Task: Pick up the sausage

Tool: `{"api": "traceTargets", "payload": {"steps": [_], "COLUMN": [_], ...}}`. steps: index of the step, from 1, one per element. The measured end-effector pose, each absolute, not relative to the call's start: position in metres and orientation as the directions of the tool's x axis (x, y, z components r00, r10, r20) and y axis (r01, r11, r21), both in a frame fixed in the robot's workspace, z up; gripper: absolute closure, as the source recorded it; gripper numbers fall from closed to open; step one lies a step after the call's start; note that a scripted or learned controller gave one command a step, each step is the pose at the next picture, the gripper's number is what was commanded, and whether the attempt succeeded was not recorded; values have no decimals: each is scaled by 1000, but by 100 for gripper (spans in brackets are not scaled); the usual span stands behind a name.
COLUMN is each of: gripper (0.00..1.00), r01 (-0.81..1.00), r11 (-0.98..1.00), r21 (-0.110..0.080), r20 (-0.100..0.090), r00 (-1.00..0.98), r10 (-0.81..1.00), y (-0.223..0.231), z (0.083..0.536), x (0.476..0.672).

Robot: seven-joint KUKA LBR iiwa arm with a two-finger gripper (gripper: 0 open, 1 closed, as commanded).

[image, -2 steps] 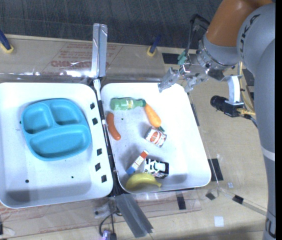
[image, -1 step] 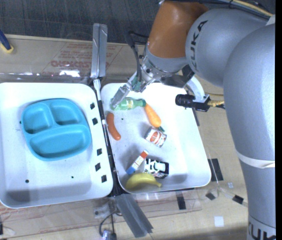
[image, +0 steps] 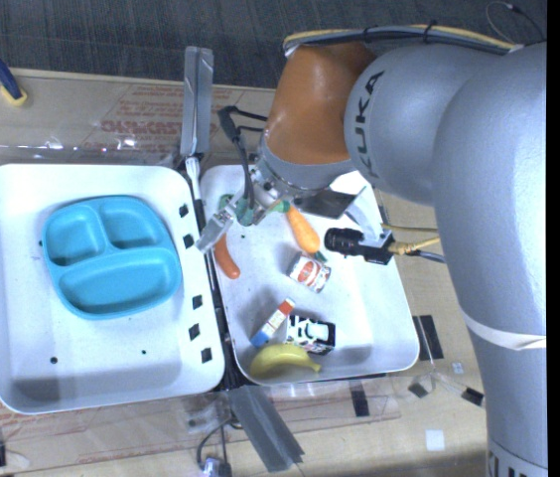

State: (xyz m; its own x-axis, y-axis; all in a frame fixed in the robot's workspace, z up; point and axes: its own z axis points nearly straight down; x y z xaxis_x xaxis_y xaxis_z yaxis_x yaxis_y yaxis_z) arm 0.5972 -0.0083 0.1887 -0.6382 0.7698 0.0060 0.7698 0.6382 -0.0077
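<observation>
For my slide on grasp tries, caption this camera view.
KUKA arm's gripper poised at the sausage in the right bin.

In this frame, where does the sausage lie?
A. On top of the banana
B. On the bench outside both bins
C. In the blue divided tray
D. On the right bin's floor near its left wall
D. The sausage lies on the floor of the right bin, close to its left wall, just below the gripper.

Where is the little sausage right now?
The sausage lies in the right bin, near its left wall, just below the gripper and left of the small can.
</observation>
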Motion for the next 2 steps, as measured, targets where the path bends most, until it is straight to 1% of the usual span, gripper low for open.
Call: {"api": "traceTargets", "payload": {"steps": [1,2], "gripper": [0,0], "r01": [781,791], "r11": [624,611], "r21": [-8,-6], "r20": [6,4], "r00": [-624,-611], "r10": [781,791], "y": [20,-28], "z": [189,189], "x": [561,562]}}
